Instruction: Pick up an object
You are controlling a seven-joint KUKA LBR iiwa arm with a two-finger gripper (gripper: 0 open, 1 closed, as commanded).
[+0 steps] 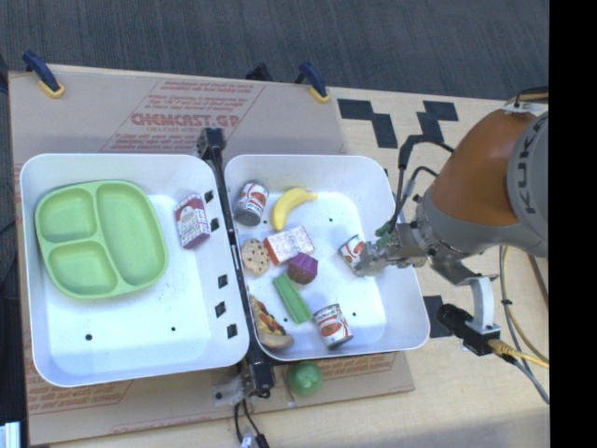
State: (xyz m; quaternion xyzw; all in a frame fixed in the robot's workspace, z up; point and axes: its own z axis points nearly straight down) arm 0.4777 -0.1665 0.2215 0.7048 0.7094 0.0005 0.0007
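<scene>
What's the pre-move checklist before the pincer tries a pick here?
1. Pincer over the right bin: ok.
2. Target beside it, small can touching the tip: ok.
3. Can actually held: cannot tell.
4. Space around the can, purple piece apart to its left: ok.
5. Bin wall near the pincer, risk of a knock: cannot tell.
6. Green ball outside the bins, out of play: ok.
</scene>
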